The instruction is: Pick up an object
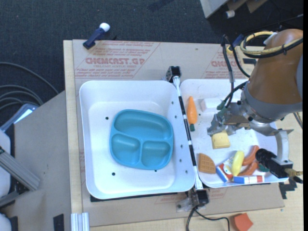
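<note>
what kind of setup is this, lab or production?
Most likely a robotics lab bench for pick testing: a KUKA arm over two white bins, toy food like a carrot and a blue divided plate, on a protective-papered board with loose cables.

Glossy blue plastic plate (pixel 141 138) in smooth white plastic bin (pixel 96 105).

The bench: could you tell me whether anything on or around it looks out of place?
Two things lie outside the bins: a blue-and-white marker at the board's far left corner, and an orange block off its near edge. In the right bin, the toys crowd the near side.
</note>
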